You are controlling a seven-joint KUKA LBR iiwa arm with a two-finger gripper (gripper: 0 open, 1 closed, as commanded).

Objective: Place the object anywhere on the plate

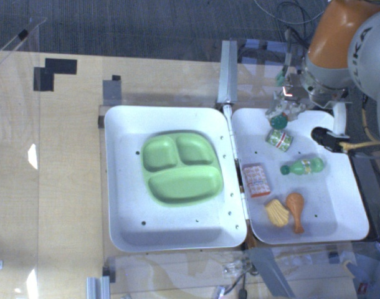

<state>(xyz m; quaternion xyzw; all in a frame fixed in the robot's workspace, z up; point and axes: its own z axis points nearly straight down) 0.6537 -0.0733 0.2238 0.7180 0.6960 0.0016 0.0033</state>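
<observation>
Pale wood worktop carried two shallow white bins side by side, the left bin holding a green divided plate that waited bare as the drop site. In the right bin lay a small can, a green bottle, a printed packet, a yellow ridged piece and a toy drumstick. The gripper hung low just above the can, probably lining up a pick; whether its jaws were spread or pressed together could not be told, and nothing showed between them.
</observation>
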